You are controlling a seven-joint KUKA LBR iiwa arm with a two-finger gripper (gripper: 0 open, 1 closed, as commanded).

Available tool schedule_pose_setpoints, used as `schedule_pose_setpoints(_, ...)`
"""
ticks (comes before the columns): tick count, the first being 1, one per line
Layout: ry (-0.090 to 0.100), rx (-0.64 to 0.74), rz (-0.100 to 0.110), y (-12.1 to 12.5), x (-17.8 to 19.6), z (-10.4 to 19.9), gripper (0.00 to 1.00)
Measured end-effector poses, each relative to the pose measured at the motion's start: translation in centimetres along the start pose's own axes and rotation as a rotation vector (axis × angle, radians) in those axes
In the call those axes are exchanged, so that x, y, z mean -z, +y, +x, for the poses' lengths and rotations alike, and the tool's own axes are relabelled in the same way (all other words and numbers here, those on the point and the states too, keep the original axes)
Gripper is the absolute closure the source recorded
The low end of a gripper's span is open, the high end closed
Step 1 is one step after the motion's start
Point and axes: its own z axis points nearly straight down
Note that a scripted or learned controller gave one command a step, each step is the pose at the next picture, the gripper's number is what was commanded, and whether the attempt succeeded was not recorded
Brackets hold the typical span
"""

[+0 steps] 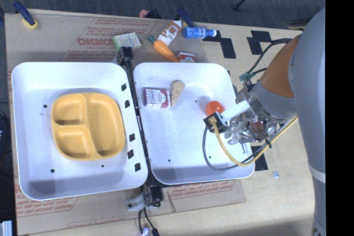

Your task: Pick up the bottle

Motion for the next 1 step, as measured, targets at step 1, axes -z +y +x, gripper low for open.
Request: schedule_pose_setpoints(1,0.001,-0.001,0.001,-1.38,0.43,0.34,1.00)
